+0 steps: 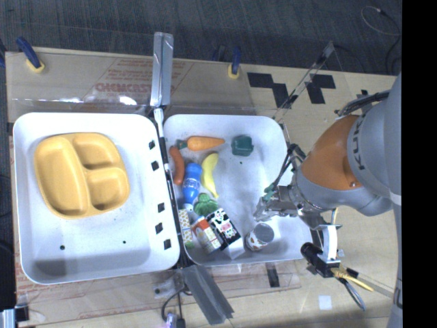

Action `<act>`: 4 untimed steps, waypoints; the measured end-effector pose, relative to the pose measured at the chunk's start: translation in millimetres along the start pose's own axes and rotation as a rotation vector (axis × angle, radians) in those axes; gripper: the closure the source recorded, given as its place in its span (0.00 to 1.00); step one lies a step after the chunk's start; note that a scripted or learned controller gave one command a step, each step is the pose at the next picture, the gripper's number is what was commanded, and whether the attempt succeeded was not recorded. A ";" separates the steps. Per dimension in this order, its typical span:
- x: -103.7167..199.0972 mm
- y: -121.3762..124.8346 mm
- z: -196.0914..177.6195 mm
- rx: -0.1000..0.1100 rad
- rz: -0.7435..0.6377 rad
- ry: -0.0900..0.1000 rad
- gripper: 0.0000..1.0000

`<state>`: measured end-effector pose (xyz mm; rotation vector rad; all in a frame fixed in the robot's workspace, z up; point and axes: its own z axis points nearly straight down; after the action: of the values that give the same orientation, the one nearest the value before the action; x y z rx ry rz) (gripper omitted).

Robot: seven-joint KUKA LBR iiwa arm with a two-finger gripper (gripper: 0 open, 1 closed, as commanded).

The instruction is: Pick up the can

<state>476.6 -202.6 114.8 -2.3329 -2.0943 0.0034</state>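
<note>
The can (260,236) is small and silver, seen end-on with its round rim up. It lies near the front wall of the right bin (273,125). My gripper (268,202) hangs over the right part of that bin, just above and slightly behind the can, below the arm's orange band (334,159). Nothing shows held in the gripper. The can stands apart from the pile of toys to its left.
Along the right bin's left side lie a carrot (205,143), a green piece (242,145), a banana (209,173), a blue bottle (192,180), a cow-patterned box (222,225) and small cartons (201,234). The left bin (41,251) holds a yellow divided tray (82,173).
</note>
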 end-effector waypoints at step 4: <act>2.0 -0.4 23.9 -0.003 0.357 0.000 0.00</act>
<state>476.3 -200.5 91.0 -2.6695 -1.6489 0.0020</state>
